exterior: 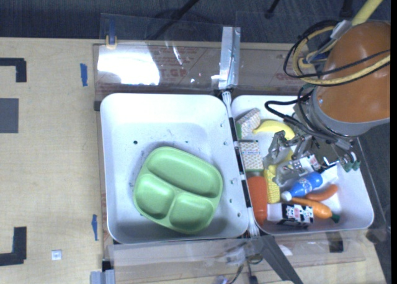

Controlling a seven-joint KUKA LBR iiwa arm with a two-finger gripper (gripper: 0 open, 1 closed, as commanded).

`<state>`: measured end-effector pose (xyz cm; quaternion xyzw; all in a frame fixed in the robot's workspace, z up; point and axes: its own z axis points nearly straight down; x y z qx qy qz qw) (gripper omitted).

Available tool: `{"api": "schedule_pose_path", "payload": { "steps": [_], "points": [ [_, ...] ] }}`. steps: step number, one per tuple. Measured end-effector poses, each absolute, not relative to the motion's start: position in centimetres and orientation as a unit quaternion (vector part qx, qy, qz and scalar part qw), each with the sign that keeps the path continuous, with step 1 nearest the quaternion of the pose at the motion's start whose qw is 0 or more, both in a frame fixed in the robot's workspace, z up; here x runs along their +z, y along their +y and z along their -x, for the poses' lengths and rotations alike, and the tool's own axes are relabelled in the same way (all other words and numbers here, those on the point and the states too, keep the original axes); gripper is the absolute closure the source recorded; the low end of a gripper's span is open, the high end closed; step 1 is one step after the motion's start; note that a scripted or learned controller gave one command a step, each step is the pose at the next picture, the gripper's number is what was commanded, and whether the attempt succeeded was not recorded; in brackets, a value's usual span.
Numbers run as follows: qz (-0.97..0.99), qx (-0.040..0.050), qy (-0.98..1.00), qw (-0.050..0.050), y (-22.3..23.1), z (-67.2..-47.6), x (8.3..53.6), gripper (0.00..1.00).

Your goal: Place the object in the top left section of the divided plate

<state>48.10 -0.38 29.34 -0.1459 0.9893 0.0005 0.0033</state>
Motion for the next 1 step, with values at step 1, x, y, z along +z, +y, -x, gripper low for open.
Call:
{"api": "schedule_pose_path", "payload": {
  "steps": [1],
  "points": [
    [0.17,0.0007,0.985,0.002,-3.64,-48.74,25.71,1.0]
  ]
}}
